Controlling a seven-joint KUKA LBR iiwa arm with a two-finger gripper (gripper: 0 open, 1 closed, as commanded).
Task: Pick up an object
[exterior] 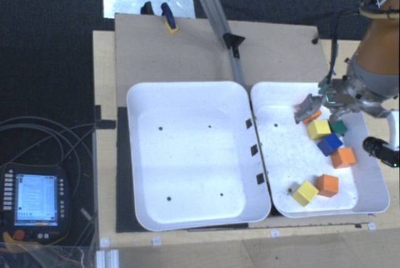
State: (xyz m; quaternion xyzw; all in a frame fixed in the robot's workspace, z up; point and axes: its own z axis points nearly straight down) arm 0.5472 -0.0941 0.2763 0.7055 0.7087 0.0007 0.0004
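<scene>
My gripper (324, 112) hangs over the back part of the right bin (275, 154), its two grey fingers spread open. The left finger (306, 109) partly covers a small orange block (314, 115). Just in front of the gripper lies a yellow block (319, 129), and a green block (339, 127) peeks out beside the right finger. Nothing shows held between the fingers. Further forward lie a blue block (329, 144), an orange block (343, 157), another orange block (327, 185) and a second yellow block (305, 192).
The left bin (187, 154) stands beside the right one, with dark clips (254, 150) along the shared rims. A grey pole (212, 4) slants across the back of the bench. A handheld control pendant (34, 201) with cables lies on the floor at left.
</scene>
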